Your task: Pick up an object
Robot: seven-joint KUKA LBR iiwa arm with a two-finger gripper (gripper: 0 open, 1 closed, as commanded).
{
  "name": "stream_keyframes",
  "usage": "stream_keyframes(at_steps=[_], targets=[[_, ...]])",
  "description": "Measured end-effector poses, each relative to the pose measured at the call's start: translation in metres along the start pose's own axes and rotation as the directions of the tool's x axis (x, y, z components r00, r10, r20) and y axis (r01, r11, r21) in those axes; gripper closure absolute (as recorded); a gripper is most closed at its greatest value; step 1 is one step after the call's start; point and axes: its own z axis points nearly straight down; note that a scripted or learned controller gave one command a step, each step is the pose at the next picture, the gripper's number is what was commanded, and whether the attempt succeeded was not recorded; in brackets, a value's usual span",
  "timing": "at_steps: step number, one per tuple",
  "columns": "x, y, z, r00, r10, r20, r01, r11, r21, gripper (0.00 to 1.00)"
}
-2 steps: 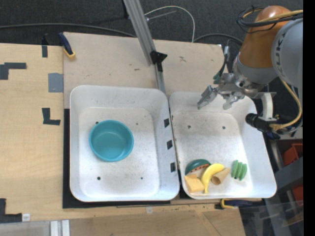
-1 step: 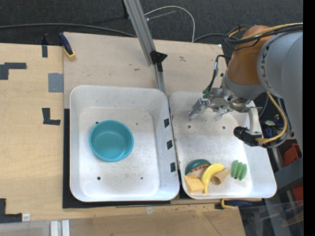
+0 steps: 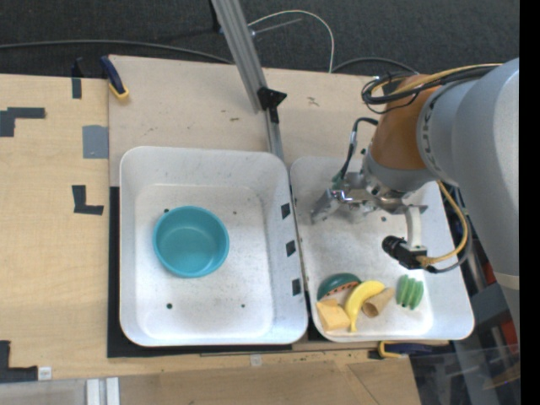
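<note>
Hovering over right bin [image 3: 439,310], fingers [image 3: 321,210] spread, gripping nothing, banana [image 3: 361,299] partly covering pile.

I see a teal bowl [image 3: 191,241] in the speckled white left bin [image 3: 139,171], a yellow banana [image 3: 361,298], a ridged green piece [image 3: 409,292], a grey arm [image 3: 477,129] with orange band [image 3: 396,137]

A pale wooden bench [image 3: 51,226] is sitting on dark carpet [image 3: 380,15]; grey tape marks [image 3: 94,142] are dotting its left, and cables [image 3: 295,19] are trailing behind.
</note>
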Motion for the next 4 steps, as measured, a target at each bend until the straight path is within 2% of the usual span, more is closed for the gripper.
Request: stream_keyframes(at_steps=[1,2,3,4], targets=[[0.001,0.002,-0.014,1.0,-0.001,-0.001,0.001,1.0,-0.005,1.0],[0.006,0.011,-0.067,1.0,0.0,0.0,0.0,1.0,-0.012,1.0],[0.01,0.009,-0.13,1.0,0.0,0.0,0.0,1.0,-0.014,1.0],[0.01,0.01,-0.161,1.0,0.0,0.0,0.0,1.0,-0.011,1.0]])
